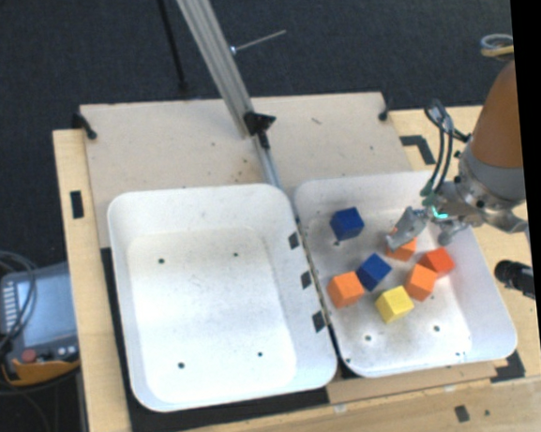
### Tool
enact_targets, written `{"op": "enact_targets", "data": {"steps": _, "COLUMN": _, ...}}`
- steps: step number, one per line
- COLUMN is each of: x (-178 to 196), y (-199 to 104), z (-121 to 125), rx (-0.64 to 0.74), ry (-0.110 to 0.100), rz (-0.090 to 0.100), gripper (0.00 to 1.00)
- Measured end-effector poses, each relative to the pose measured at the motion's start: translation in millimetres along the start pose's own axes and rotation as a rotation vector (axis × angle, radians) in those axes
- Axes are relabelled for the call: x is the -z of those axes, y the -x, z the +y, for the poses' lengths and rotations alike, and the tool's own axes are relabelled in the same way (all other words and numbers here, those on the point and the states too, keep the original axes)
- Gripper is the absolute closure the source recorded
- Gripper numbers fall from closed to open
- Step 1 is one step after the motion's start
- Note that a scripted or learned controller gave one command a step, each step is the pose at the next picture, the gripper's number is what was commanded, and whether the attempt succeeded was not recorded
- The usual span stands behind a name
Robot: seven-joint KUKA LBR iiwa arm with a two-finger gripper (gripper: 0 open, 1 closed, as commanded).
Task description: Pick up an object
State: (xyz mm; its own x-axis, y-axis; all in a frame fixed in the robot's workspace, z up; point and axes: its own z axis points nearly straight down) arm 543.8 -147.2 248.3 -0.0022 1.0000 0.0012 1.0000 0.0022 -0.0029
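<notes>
Plywood bench (202,136) — two white bins (211,291) — on dark carpet (49,51).

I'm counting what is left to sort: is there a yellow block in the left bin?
No. The yellow block lies in the right bin, beside orange and blue blocks.

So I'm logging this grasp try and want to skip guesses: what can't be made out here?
- Gripper: too small and blurred in the camera view to judge its grip.
- Orange block under it: mostly hidden by the gripper.
- Arm: cut off at the right edge.
- Left bin: its dark specks are too small to identify.
</notes>
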Motion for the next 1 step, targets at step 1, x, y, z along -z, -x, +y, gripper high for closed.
{"op": "enact_targets", "data": {"steps": 1, "x": 2.0, "y": 0.2, "z": 0.7, "rx": -0.001, "ry": 0.005, "rz": -0.001, "gripper": 0.0}}
